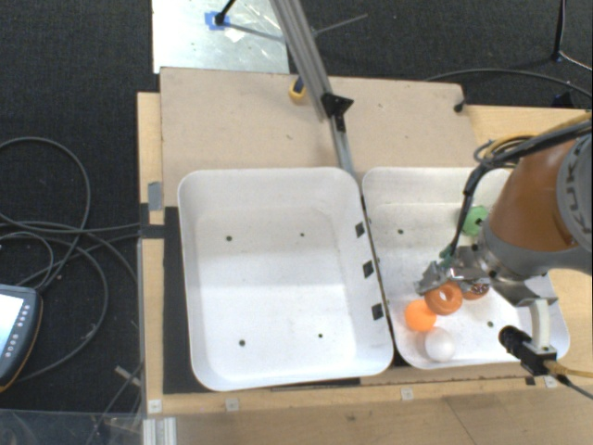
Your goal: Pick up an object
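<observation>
Objects sit bunched in the right bin (408, 202), toward its near right part. An orange ring (446, 298) lies just under the hand (443, 278), touching or nearly touching it; I cannot tell how far the hand is open, nor whether it has hold of anything. Beside the ring, to its right, a second brownish ring (474, 290) peeks out from under the arm (542, 211). An orange ball (420, 316) rests just below and left of the first ring, and a white ball (439, 346) lies near the bin's front edge, close by the orange one. A green piece (475, 218) shows farther back, next to the arm's cable.

The arm comes in from the right, its orange band over the bin's right side.

The left bin (278, 276) sits alongside, the two touching along a shared edge with black clips. Both rest on the worktop (241, 119). A grey pole (301, 40) slants across the back toward the bins. Cables (56, 239) trail on the dark floor to the left.
</observation>
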Motion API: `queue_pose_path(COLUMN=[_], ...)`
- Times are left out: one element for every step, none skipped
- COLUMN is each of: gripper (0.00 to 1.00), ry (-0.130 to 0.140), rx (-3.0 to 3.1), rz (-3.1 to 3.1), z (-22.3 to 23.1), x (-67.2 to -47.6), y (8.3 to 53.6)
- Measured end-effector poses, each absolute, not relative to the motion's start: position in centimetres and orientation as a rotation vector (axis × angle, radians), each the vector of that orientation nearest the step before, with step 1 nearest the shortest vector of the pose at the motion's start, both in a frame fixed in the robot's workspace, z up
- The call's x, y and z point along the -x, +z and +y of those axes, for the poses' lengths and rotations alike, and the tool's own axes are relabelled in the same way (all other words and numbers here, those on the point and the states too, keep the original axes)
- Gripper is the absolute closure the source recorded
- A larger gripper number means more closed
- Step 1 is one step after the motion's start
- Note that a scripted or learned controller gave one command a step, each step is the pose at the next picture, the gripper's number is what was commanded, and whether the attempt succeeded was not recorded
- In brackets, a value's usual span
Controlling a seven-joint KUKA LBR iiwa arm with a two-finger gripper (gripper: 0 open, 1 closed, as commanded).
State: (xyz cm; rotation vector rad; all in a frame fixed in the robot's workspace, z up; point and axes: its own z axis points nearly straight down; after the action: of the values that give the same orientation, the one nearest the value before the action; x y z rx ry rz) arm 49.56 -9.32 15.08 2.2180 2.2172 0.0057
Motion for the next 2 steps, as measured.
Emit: queue_pose_path(gripper=[1.00,1.00], ry=[0.008,0.007], rx=[-2.211,-2.211], rz=[2.222,2.223], z=[-9.7,-9.7], x=[-50.6,-50.8], y=[21.1,25.6])
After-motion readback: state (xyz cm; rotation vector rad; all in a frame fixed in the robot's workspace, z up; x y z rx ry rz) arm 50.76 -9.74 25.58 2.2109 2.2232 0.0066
